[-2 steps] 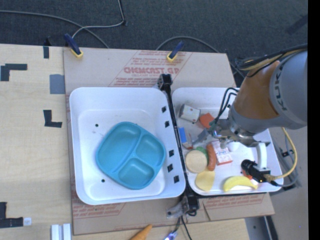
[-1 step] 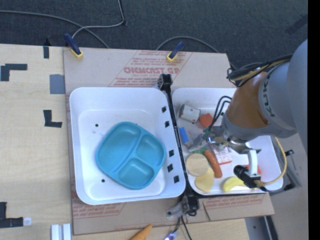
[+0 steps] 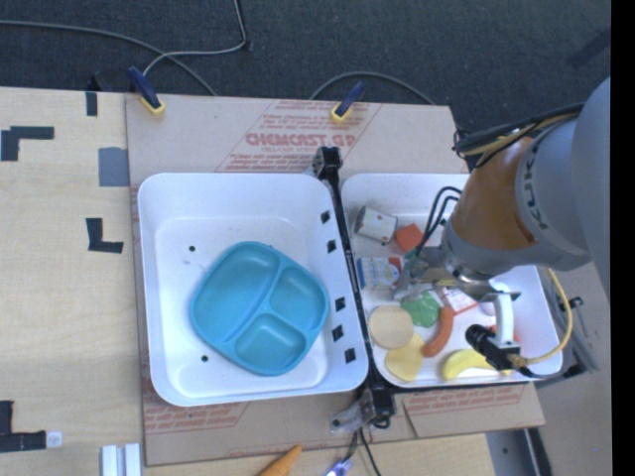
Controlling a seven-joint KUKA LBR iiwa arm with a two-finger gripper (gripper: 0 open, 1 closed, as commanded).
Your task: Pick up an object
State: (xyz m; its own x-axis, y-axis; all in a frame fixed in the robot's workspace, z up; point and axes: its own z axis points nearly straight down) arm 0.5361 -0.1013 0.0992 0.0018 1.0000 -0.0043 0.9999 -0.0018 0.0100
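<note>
Camera view, tool (image 3: pixel 415 284) above green toy (image 3: pixel 423 309)

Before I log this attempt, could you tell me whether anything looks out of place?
One thing: an orange carrot-like item lies on the bench below the left bin, outside both bins.

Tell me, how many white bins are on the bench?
2. The left bin holds a blue divided plate. The right bin holds toy food, with the arm over it.
</note>
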